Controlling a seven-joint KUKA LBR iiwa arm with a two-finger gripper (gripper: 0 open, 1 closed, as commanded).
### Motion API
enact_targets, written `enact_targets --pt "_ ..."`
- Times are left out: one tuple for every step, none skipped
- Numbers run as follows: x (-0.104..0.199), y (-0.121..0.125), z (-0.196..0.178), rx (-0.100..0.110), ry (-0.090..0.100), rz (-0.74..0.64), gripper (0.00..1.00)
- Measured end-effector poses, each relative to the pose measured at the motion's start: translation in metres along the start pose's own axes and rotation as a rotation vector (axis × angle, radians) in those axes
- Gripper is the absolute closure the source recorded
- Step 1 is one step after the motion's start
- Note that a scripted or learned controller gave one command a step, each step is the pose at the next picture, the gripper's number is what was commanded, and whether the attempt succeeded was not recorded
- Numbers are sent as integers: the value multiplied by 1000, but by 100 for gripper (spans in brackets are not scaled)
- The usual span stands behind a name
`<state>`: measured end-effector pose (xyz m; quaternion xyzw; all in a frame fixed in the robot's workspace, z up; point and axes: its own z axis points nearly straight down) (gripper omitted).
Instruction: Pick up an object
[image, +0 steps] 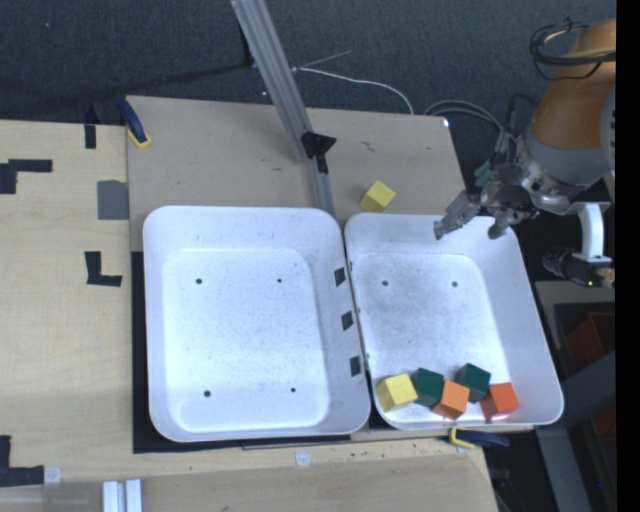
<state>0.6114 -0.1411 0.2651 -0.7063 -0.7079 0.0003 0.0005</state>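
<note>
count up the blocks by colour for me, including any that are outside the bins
Yellow: 2, one in the right bin, one on the bench beyond the bins
Green: 2
Orange: 2
Total: 6 blocks

A single fixed camera sits above the bench (60, 300) and looks down at a slant, far enough off to take in both white bins, the left bin (160, 330) and the right bin (535, 330), across the middle and lower frame. Dark floor runs along the top, and the arm (570, 120) enters at the upper right, partly cut by the frame's edge
</note>
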Motion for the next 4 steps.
enact_targets --pt "42 69 136 7 1 -1 0" --pt "49 -25 176 11 1 3 0" --pt "49 -21 164 2 1 1 100" --pt "89 -80 69 -3 2 -2 100"
